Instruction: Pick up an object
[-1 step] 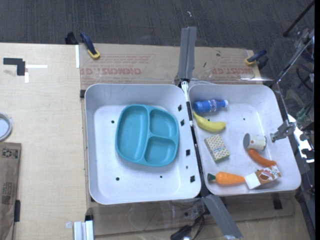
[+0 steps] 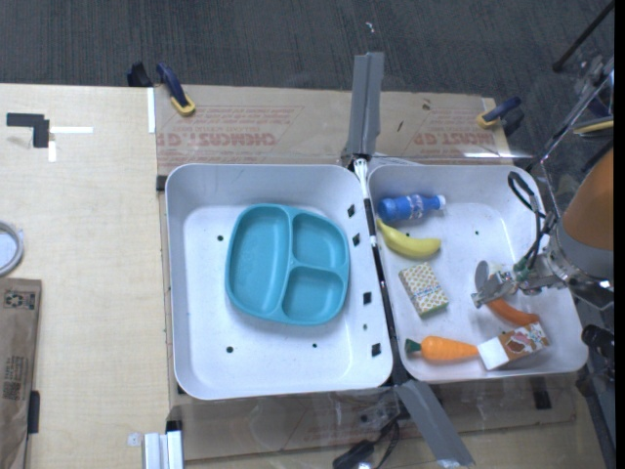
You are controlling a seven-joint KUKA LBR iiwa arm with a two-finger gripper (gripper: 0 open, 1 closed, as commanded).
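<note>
In the right bin, near its right side, my claw hangs low; whether it is wide or narrow I cannot tell. Just below it lies a small orange piece, beside a carton and a carrot. A banana, blue bottle and patterned box lie further left. The left bin holds a teal divided plate.

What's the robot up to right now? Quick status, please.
Gripper low in right bin, holding nothing visible. Small orange piece just beside it. Carton and carrot crowd close.
</note>
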